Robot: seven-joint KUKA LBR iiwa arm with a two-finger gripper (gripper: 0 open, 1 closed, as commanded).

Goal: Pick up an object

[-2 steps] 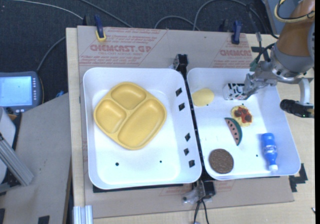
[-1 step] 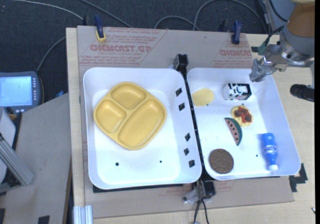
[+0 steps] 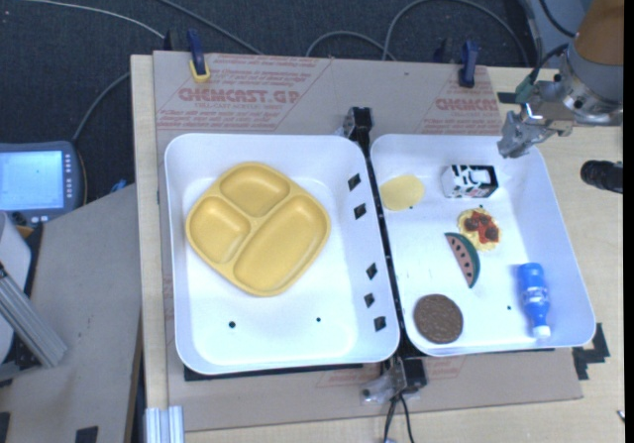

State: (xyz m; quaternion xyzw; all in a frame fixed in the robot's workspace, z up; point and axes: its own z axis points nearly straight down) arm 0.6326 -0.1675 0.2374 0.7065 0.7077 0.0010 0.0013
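Note:
The right bin (image 3: 565,233) holds several small items. A pale yellow disc (image 3: 402,192) lies at its upper left, with a black-and-white cow-patterned carton (image 3: 471,180) beside it. Below them sit a small pizza piece (image 3: 480,227), a watermelon slice (image 3: 464,260), a blue bottle (image 3: 532,298) and a brown cookie (image 3: 438,317). My gripper (image 3: 517,139) hangs over the bin's far right rim, above and to the right of the carton. Nothing shows between its fingers.
The left bin (image 3: 198,332) carries a yellow divided plate (image 3: 259,227). Black clips (image 3: 358,122) join the two bins along the middle. Blue clamps (image 3: 198,53) hold the cardboard at the back. A small screen (image 3: 35,176) stands off the bench to the left.

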